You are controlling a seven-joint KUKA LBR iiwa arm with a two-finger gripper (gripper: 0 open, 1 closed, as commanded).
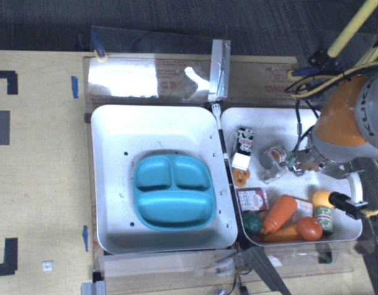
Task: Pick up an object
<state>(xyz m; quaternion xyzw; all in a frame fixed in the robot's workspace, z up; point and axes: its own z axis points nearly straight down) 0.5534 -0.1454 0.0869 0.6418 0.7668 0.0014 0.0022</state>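
Arm entered from right, orange band above right bin (351, 232). Gripper (281, 161) sat low over bin's centre; jaw state could not be told. Carrot (279, 212), tomato (310, 228), red packet (252, 199), black-and-white carton (244, 141) lay in right bin. Blue divided tray (174, 191) sat in left bin (109, 165).

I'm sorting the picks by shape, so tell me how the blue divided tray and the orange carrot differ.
The blue divided tray lies alone in the left bin; the orange carrot is crowded among other items in the right bin. The tray is wide, flat and split into compartments; the carrot is narrow and tapered. The tray is far larger. Both look like plastic.
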